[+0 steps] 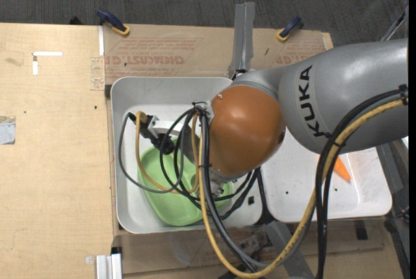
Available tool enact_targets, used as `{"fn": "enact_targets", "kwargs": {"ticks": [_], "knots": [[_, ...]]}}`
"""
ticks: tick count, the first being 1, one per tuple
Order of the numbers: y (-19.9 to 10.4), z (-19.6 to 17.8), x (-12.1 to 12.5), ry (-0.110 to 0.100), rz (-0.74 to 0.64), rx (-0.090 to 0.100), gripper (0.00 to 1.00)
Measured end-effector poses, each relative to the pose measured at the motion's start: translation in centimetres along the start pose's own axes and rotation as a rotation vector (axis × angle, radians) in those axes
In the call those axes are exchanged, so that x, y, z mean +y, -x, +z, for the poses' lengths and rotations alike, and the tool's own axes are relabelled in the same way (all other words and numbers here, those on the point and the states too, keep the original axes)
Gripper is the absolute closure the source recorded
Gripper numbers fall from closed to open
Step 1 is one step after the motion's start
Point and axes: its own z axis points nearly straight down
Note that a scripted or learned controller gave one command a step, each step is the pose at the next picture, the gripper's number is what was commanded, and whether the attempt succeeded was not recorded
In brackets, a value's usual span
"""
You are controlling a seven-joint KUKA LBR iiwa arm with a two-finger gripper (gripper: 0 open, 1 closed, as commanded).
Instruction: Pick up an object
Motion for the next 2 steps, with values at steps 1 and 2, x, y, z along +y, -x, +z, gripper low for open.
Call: {"fn": "enact_targets", "kwargs": {"ticks": [1, 2], "knots": [[-2.0, -12.3, -6.1, -0.003, 0.222, 0.002, 1.0], [-3.5, -10.6, 0.3, -0.001, -0.031, 0.0, 1.0]]}}
